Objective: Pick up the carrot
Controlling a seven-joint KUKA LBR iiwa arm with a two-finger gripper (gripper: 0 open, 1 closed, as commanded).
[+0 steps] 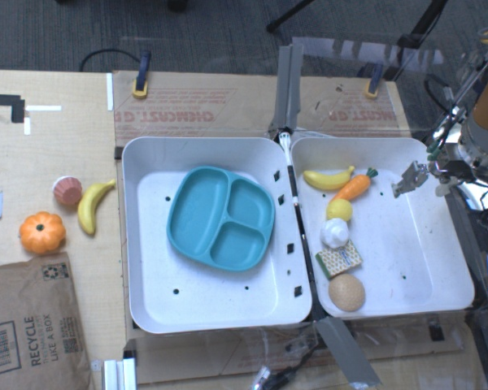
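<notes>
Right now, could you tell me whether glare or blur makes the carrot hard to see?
Camera view: even, soft lighting; the small orange carrot with green top is sharp and free of glare, casting faint shadow on the right white plastic bin; the grey metal gripper looks slightly blurred.

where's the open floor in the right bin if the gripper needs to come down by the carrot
Bare floor lies right of the carrot, reaching to the right bin wall below the gripper. The left side is crowded: banana, lemon, white ball, sponge and egg line the divider.

Orange carrot (355,187), teal plate (221,218), white bins (138,242).
</notes>
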